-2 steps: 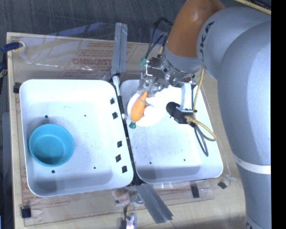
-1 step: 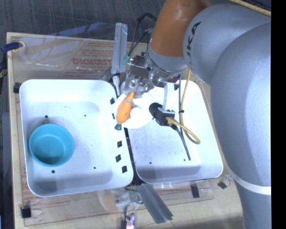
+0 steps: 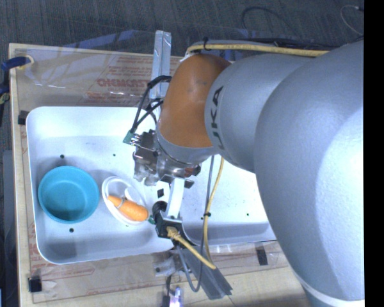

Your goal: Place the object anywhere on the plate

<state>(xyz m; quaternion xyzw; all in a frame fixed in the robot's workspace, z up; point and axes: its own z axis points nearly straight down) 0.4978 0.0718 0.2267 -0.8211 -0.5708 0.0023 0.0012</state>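
Grey arm [image 3: 294, 139] beside stubby orange carrot [image 3: 129, 208] on small white plate [image 3: 111, 187]

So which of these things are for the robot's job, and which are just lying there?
For the job:
- orange carrot-like object, already lying on the plate
- small white plate

Just lying about:
- blue bowl, beside the plate in the same white bin
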